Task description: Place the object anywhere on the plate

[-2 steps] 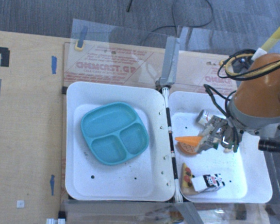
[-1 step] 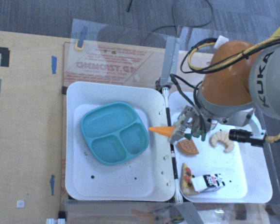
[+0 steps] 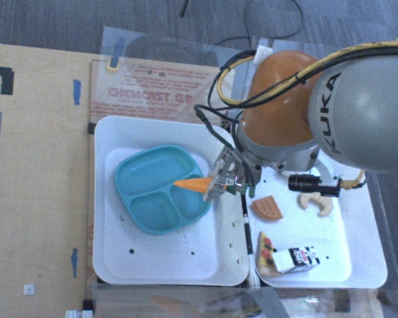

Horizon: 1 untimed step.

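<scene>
Now our gripper [image 3: 219, 184] pinches the carrot [image 3: 193, 184] by one end over the plate [image 3: 141, 184]; its rim lies just below, so we risk a roll-off.

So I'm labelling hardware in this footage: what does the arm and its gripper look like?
The arm is glossy grey with rounded links and dark KUKA lettering on its side. A bulbous orange band sits above the wrist. Yellow and black cables loop around it. The gripper is a small metallic assembly with green details.
</scene>
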{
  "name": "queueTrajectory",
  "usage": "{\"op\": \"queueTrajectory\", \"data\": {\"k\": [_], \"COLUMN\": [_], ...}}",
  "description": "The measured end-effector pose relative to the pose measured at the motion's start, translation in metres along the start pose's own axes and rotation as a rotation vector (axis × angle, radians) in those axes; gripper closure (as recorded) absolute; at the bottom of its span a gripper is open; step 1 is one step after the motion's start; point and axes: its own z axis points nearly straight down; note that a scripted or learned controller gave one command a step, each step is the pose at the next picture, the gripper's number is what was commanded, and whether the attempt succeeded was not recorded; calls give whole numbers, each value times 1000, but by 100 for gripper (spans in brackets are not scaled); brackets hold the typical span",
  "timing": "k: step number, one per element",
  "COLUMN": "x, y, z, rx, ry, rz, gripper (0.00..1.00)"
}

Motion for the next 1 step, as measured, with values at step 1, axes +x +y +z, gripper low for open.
{"op": "queueTrajectory", "data": {"k": [1], "x": [0], "y": [0], "z": [0], "rx": [0], "ry": [0], "rz": [0], "gripper": [0]}}
